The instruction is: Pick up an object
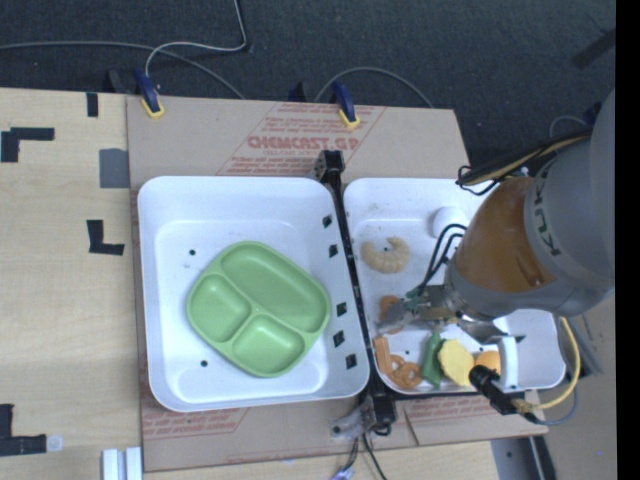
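I've got the gripper [405,308] low in the right bin [400,193] among the toy food [440,360], though I can't tell its grip state.

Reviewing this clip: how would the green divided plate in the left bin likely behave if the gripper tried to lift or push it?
The green plate looks like moulded plastic, so probably stiff and light. It lies flat and wide in the left bin, so it would likely slide rather than tip or roll. Its low rim offers little to pinch, so a grasp may slip.
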Tool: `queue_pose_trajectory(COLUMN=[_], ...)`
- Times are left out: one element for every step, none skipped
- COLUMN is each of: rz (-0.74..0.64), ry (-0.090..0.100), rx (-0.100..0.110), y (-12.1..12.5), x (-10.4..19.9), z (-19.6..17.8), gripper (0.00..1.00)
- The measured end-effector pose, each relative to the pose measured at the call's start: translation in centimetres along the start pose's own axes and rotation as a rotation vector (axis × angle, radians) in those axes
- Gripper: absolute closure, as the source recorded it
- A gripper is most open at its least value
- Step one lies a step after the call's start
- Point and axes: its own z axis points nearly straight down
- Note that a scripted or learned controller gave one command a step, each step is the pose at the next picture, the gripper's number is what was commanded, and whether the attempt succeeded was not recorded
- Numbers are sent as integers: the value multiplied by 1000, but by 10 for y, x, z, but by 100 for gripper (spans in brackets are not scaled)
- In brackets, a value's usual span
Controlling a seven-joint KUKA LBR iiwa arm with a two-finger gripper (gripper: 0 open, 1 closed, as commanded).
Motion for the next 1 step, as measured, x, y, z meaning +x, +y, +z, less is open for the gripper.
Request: queue_pose_trajectory(rz=[1], ry=[2], rx=[6], y=[45], x=[-8], z=[1], gripper=[0])
